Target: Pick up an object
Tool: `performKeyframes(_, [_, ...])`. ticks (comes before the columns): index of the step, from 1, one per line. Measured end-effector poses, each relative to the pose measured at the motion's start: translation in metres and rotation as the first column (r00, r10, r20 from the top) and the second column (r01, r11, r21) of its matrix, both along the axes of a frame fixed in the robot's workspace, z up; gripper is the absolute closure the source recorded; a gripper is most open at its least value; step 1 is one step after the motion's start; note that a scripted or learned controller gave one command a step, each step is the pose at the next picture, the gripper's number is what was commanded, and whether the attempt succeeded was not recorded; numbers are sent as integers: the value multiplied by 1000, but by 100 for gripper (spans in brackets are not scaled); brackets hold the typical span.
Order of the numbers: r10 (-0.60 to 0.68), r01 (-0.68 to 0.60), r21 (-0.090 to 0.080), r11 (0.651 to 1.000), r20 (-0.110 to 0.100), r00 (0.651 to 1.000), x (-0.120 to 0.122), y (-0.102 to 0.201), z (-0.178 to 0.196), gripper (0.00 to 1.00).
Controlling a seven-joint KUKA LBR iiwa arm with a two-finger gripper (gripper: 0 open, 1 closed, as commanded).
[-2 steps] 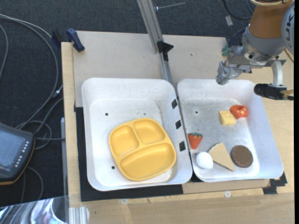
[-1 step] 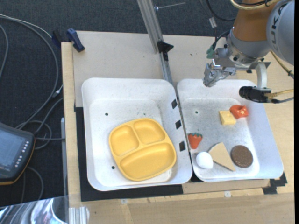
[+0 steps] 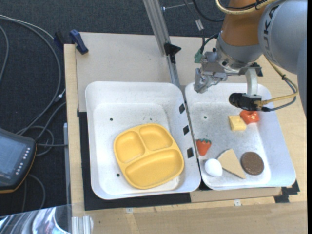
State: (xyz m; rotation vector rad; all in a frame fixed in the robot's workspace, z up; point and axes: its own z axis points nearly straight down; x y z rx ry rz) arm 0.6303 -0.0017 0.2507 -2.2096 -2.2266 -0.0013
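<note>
My gripper (image 3: 201,84) hangs over the far left corner of the right bin (image 3: 273,145), above the bin floor, with nothing visible between its fingers. In that bin lie a strawberry (image 3: 203,146), a white egg (image 3: 213,167), a tan wedge (image 3: 231,163), a brown round cookie (image 3: 252,163), a yellow cheese cube (image 3: 237,123) and a red tomato piece (image 3: 249,116). All of them sit nearer the front than the gripper. The strawberry is closest, well below it in the view.
A yellow divided plate (image 3: 147,154) lies in the left bin (image 3: 97,130). A metal pole (image 3: 158,23) rises behind the bins' shared wall. A black camera with a cable (image 3: 242,100) hangs off the wrist over the right bin's far side. Cables and a tablet lie left of the bench.
</note>
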Motion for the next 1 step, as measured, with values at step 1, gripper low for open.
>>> performKeyframes(1, [0,0,-1,1000,-2,1000,-4,61,-12,100])
